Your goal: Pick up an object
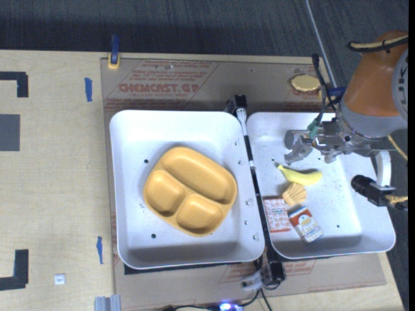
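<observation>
Pale wood tabletop (52, 173) carries two white bins; the right bin (373, 238) holds a banana (301, 175) with small packets just below it. The gripper (299, 146) hovers just above the banana; whether its jaws are spread, I cannot tell. Best to descend straight, straddle the banana's middle across its width, then close.

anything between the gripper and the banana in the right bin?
Nothing visible. The gripper hangs just above and left of the banana, with bare bin floor between them. The small packets lie on the banana's far side, toward the bin's front edge.
</observation>
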